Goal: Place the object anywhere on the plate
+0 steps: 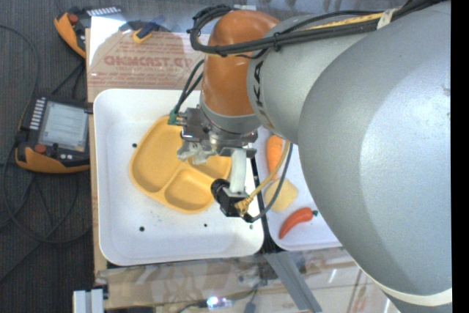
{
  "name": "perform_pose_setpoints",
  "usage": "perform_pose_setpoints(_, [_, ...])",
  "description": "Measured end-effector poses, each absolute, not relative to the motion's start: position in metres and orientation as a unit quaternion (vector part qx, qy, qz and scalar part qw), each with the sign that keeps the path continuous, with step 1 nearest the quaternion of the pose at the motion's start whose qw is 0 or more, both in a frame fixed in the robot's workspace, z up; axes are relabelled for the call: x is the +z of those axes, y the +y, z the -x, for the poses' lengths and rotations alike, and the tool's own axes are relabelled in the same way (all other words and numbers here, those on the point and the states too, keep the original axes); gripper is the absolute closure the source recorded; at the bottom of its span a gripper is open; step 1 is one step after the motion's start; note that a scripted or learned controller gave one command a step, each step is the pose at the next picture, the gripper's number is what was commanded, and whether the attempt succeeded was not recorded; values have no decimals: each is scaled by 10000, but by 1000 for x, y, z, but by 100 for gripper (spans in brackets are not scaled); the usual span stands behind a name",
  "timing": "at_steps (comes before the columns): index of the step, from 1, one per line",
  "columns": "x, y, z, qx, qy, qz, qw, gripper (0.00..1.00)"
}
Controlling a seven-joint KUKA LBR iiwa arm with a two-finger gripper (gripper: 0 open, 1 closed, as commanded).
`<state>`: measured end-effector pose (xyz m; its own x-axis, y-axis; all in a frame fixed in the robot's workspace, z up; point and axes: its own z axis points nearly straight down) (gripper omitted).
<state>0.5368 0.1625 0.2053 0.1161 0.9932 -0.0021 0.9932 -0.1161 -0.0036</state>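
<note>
A yellow divided plate (pixel 157 157) lies in the left white bin (pixel 110 187). My gripper (pixel 196 150) hangs low over the plate's right side, below the orange wrist band, and its body covers that part of the plate. No object shows on the visible part of the plate. In the right bin (pixel 311 240) lie an orange carrot (pixel 274 152), a pale yellow piece (pixel 284 194) and a red pepper (pixel 296 220), all to the right of the gripper. The arm hides most of that bin.
The big grey arm covers the right half of the view. A black cable loop (pixel 233 203) hangs from the wrist near the left bin's right wall. A teach pendant (pixel 55 132) lies on the floor to the left, and a printed cardboard sheet (pixel 139 62) sits behind the left bin.
</note>
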Motion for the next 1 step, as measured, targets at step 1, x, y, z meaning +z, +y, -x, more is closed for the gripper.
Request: perform_pose_setpoints(1, [224,141,-596,21,-6607,7507,-7,100])
